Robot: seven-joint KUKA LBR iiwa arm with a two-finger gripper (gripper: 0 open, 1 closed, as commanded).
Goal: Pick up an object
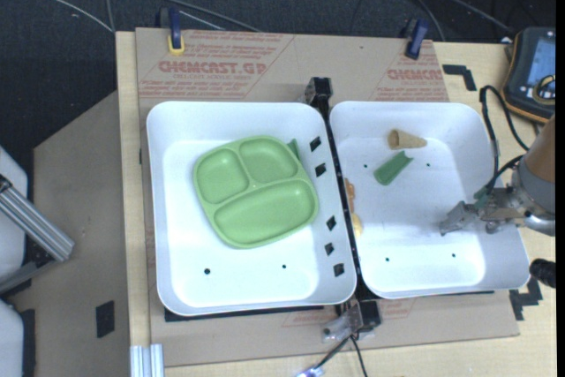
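Observation:
The right bin [415,274] holds a small flat green piece [392,167] and, just behind it, a tan cone-shaped piece [405,139]. A thin orange item [351,206] lies against that bin's left wall. A green divided plate [256,190] lies in the middle of the left bin [177,274]. My gripper [448,225] hangs low over the right half of the right bin, pointing left, in front of and to the right of the green piece. Nothing shows in its grasp.
A black divider with clips [325,190] runs between the bins. Blue clamps [176,29] [416,36] hold the board at the back. A yellow-edged device [535,75] and cables [491,132] sit at the far right, close to the arm [540,190].

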